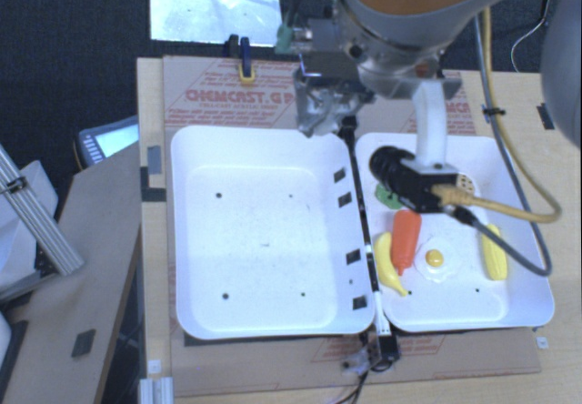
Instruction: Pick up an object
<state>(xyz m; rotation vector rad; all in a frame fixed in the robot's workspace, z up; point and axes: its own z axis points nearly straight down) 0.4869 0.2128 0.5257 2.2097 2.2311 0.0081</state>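
An orange plastic toy carrot (406, 240) lies in the right-hand shallow white bin (523, 302), touching a yellow toy banana (389, 267) on its left. A white-and-yellow toy fried egg (436, 262) sits just to its right, with a second yellow elongated toy (494, 254) further right. The metal end effector (318, 118) hangs over the far edge where this bin meets the left-hand white bin (186, 238), well apart from the toys. It grips nothing visible, and I cannot tell whether it is open or closed.
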